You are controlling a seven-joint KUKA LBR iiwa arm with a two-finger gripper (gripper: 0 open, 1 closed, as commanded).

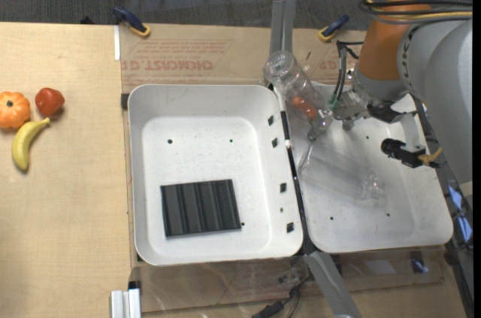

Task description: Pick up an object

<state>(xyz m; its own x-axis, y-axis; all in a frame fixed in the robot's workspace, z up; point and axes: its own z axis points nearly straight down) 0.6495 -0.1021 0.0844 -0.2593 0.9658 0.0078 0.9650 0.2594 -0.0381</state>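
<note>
A clear plastic bottle (289,83) with something orange-red inside lies tilted over the back left corner of the right bin (421,230). My gripper (328,116) is low in that bin's back part, just right of the bottle's lower end and very near it. A small clear object (369,187) lies on the right bin's floor, in front of the gripper. In the left bin (150,159), a black ribbed block (201,207) lies flat in the front half.
The arm's grey body and orange band (387,38) fill the back right. On the bench at the far left lie an orange (12,110), a red tomato (49,101) and a banana (25,143). Two clamps (132,21) hold the cardboard sheet behind the bins.
</note>
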